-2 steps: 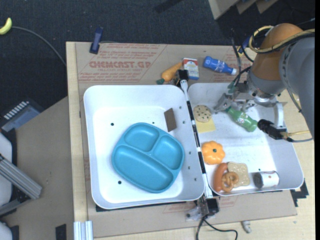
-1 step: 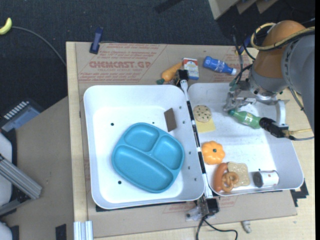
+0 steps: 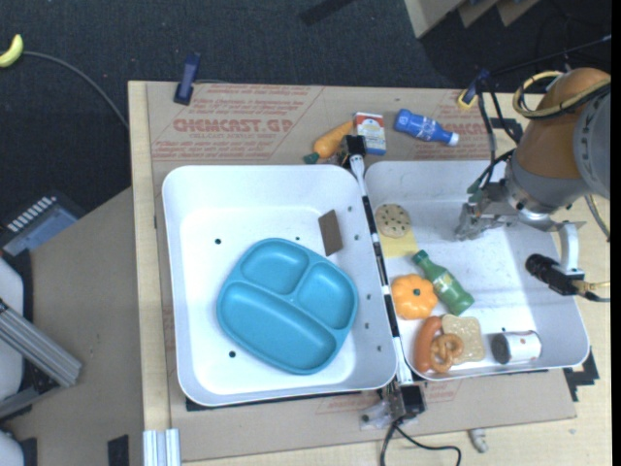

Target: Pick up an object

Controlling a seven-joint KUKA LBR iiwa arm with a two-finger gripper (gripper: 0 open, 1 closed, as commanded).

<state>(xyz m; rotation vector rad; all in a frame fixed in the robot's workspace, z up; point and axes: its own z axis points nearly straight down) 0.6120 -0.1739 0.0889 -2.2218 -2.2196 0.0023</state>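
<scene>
My gripper (image 3: 475, 223) hangs low over the back part of the right bin (image 3: 543, 357), above bare white floor, with nothing seen in it. In front of it and to the left lie a green bottle (image 3: 442, 282), an orange pumpkin (image 3: 413, 296), a round speckled cracker (image 3: 392, 219) on a yellow slice (image 3: 398, 243), a pretzel (image 3: 439, 346), a slice of bread (image 3: 466, 336) and a small white can (image 3: 516, 346). The nearest of these, the green bottle, is a short way off the gripper toward the front left.
The left bin (image 3: 189, 221) holds a blue divided plate (image 3: 286, 304) and a small brown block (image 3: 330, 231). Behind the bins on the bench lie a carrot (image 3: 332, 141), a small carton (image 3: 370, 132) and a blue bottle (image 3: 425, 127). The arm's grey body (image 3: 558, 153) rises over the right bin's back right corner.
</scene>
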